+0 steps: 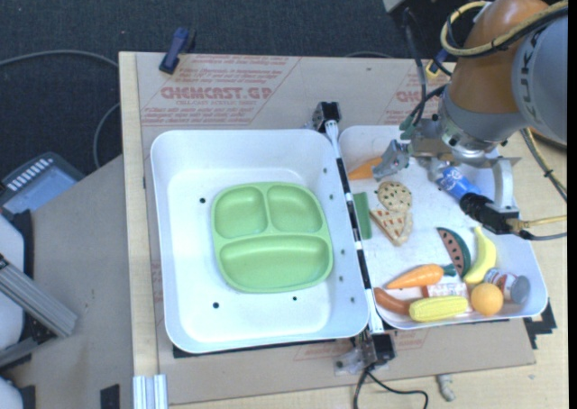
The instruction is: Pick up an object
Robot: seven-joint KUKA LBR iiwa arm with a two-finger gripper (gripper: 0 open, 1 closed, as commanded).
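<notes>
— Bench of brown board [270, 83], dark floor beyond. At far left: white left bin [171, 218], holding a green divided plate [270, 238]. Worth targeting?

— Probably not; broad, flat, hard to pinch. Look right instead, to the right bin [424, 249]: orange wedge [363, 168] toward its 10 o'clock corner, round cookie [394, 193] with cracker wedge [394, 222] just beside it. Then carrot [415, 277], corn cob [439, 309], watermelon slice [453, 249] and banana [484, 254], crowded toward 5 o'clock.

— And the gripper [395, 158]?

— Poised over that bin's 11 o'clock area, with cookie at its 6 o'clock and orange wedge at its 8 o'clock. Grasp state: cannot be told. Nothing seen held.

— Best way to proceed?

— Likely choose cookie or orange wedge: near, and apart from the crowded pile. Centre over one item, descend straight, keep clear of bin wall and neighbouring cracker. Lift only after a firm closure.
</notes>
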